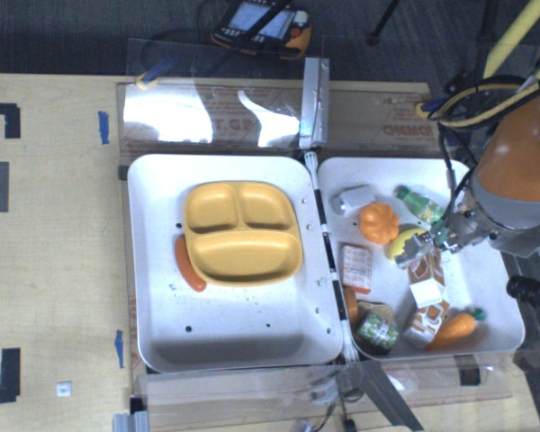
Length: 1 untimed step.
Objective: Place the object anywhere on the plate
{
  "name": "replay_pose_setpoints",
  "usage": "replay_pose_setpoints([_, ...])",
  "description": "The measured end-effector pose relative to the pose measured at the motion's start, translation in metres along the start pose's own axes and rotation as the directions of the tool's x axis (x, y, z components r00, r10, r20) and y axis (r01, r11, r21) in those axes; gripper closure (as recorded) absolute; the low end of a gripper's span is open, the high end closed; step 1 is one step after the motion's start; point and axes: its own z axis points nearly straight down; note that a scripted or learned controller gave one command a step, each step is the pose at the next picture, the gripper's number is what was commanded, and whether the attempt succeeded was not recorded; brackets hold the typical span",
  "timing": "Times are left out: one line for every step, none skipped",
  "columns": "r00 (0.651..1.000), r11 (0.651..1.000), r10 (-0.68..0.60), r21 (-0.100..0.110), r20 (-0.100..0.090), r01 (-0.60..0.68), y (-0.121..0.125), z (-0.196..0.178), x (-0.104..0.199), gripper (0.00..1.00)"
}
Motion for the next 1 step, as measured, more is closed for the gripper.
replay_pose_setpoints([0.999, 0.999, 0.039, -0.002, 0.001, -0.039, 0.1049, 0.0191, 0.0654, 1.00])
